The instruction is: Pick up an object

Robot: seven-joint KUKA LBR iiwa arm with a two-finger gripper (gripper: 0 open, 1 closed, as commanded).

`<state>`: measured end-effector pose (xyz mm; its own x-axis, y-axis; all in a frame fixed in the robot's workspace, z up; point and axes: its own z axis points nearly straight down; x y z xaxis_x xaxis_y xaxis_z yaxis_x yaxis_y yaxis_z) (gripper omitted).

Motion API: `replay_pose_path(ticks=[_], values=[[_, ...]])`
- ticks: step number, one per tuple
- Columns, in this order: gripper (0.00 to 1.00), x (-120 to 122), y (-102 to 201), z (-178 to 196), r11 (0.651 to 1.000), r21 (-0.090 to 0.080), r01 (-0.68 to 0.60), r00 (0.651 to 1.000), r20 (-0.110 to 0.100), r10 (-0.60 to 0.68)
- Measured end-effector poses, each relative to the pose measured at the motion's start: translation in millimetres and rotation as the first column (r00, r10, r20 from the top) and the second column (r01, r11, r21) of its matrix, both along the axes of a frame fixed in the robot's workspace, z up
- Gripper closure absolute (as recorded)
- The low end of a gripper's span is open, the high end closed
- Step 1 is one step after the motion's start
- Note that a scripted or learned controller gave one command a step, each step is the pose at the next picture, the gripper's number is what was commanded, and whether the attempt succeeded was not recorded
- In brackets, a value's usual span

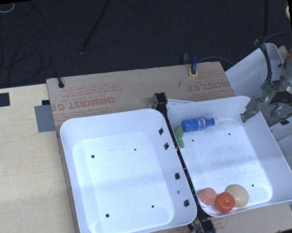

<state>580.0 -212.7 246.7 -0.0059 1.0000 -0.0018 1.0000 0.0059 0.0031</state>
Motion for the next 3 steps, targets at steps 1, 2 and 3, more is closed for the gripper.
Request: replay_pose_path(ticks=[1, 2, 3], values=[[0.00, 6.0, 35.2, -85.2, 1.000, 0.006, 0.003, 1.000, -0.013, -0.002], [0.00, -10.5, 2.9, -64.9, 1.000, 0.001, 0.007, 1.000, -0.005, -0.007], [0.00, 58.9, 1.6, -163.0, 1.000, 0.001, -0.001, 1.000, -0.002, 0.001]])
